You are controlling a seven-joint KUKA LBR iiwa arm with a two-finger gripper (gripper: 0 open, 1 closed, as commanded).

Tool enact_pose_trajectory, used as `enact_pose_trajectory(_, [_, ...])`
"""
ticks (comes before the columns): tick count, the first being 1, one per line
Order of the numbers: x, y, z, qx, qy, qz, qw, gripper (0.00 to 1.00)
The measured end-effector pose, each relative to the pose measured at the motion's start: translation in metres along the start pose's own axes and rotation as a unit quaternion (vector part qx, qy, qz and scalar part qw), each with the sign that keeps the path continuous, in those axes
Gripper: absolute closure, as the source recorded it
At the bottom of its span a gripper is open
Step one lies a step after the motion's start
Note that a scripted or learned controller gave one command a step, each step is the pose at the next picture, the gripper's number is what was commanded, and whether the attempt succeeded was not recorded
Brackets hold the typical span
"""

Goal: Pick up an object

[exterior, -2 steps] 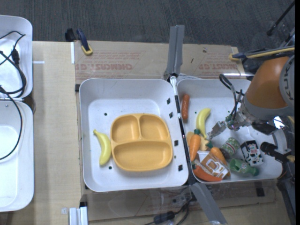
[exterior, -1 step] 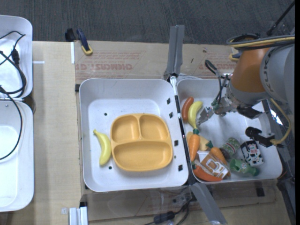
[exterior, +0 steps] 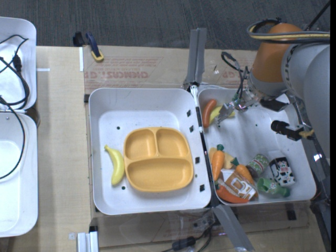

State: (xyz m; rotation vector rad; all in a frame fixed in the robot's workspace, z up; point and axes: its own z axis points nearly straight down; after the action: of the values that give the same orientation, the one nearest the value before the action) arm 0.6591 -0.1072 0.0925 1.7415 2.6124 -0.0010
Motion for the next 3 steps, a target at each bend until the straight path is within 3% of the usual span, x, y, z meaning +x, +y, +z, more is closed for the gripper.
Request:
enact_pose_trajectory(1, [-0.0355, -0.0147, -0.0001, 0.000, 0.000, 0.126, 0.9921, 0.00])
enact_pose_trajectory(2, [-0.0354, -0.0143, -0.0095, 0.000, -0.001, 0.124, 0.9923, 1.00])
enact_pose_trajectory(3, [-0.0352, -0.0141, -0.0096, 0.000, -0.001, 0.124, 0.9923, 0.00])
